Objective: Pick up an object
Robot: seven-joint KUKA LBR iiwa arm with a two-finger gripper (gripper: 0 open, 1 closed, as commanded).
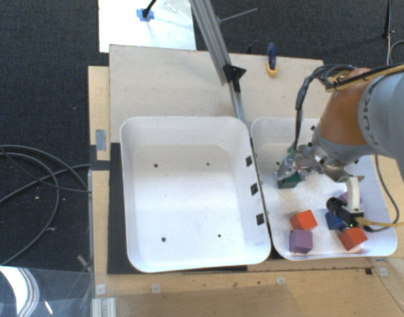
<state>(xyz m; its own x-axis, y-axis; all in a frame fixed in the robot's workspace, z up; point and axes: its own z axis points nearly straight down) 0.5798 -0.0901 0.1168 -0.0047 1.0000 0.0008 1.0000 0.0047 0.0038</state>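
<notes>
From where I stand, the gripper (287, 172) hangs low in the right bin (276, 207), close to the rim it shares with the left bin (182, 190). A small green block (289, 181) sits right at its tip, touching it or nearly so. Whether the jaws are spread or pressed together I cannot tell from this angle, nor whether the block is really between them. It looks to me like the grasp itself is the step in hand. To do it well, the jaws should straddle the green block squarely, one on each flat side, and close firmly before any lift. The lift should go straight up, so the block does not catch the rim just beside the jaws. An orange block (303, 220) and a purple block (300, 241) lie a little way off from the jaws toward the front of the bin. A blue block (334, 222) and a red block (352, 238) lie farther out, on the arm's side. None of them crowds the grasp.
</notes>
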